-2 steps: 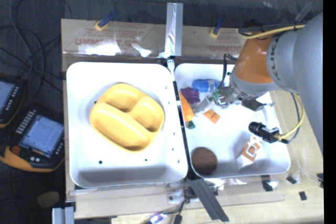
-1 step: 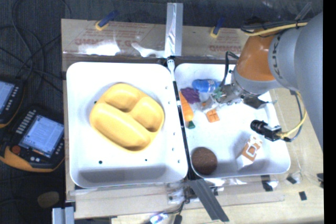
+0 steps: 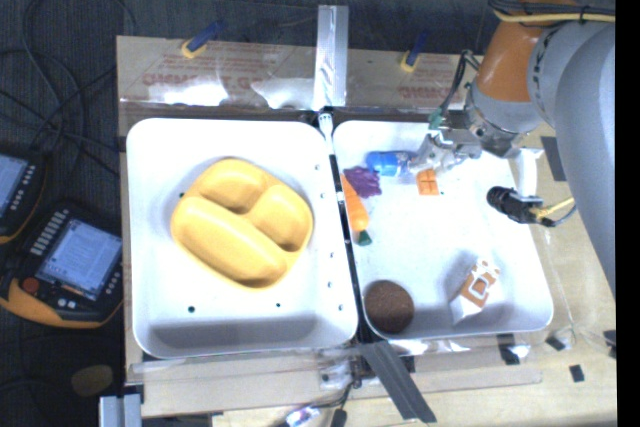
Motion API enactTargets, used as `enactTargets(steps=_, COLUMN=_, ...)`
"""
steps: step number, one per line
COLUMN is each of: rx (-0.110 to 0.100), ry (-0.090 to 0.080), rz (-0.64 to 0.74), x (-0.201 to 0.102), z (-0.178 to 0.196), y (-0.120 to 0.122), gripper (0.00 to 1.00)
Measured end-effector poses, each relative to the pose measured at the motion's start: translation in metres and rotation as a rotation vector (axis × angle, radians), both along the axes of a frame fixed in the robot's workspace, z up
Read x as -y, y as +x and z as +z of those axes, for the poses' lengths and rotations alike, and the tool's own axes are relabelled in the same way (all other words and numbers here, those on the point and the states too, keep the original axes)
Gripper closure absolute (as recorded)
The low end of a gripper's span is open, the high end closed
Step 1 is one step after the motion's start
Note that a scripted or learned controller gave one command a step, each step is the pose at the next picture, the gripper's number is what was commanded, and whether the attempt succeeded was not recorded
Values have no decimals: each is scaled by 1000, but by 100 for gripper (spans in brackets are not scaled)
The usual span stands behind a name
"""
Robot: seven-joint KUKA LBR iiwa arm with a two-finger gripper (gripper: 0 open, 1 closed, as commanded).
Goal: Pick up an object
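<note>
My gripper [image 3: 441, 153] hangs over the far part of the right bin [image 3: 520, 315], reaching in from the right. A blue object [image 3: 385, 161] lies just to its left. A small orange block [image 3: 427, 182] sits directly below it on the bin floor. Beside the blue object lies a purple object [image 3: 362, 181], and an orange stick with a green tip [image 3: 354, 213] runs along the bin's left wall. A brown ball [image 3: 388, 304] and a white and orange box [image 3: 478, 283] rest near the front of that bin.
A large yellow lumpy object [image 3: 243, 220] takes up most of the left bin [image 3: 160, 315]. A divider wall [image 3: 340, 245] separates the two bins. Handheld controllers [image 3: 60, 260] lie off the bench at the left.
</note>
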State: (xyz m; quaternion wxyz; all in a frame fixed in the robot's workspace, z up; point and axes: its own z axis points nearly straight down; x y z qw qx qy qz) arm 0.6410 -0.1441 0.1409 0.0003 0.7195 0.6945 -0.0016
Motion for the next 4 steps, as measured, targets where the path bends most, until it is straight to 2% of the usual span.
enactTargets(steps=1, rx=-1, ry=0, rz=154, x=-8, z=74, y=-51, gripper=100)
enactTargets(steps=2, rx=-2, ry=0, rz=59, x=41, z=33, y=-66, gripper=100)
enactTargets(steps=3, rx=12, ry=-3, rz=-103, x=0, z=-50, y=-89, gripper=100)
enactTargets(steps=4, rx=-1, ry=0, rz=-146, x=-57, z=42, y=-68, gripper=100)
